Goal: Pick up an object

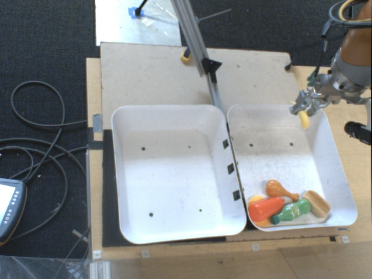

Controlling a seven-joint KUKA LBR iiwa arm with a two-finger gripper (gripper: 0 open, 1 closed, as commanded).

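Pincer [303, 110] at right bin's [340, 173] 1 o'clock rim grips small yellow piece [304, 120], so I'd call pick done; next move needs a clean lift.

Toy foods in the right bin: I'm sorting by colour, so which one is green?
The green plastic bottle-shaped toy, lying between the red-orange carrot-like toy and the tan boat-shaped piece.

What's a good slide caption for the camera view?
Gripper above the right bin's far rim with a small yellow object at its tip; toy foods clustered in the near corner.
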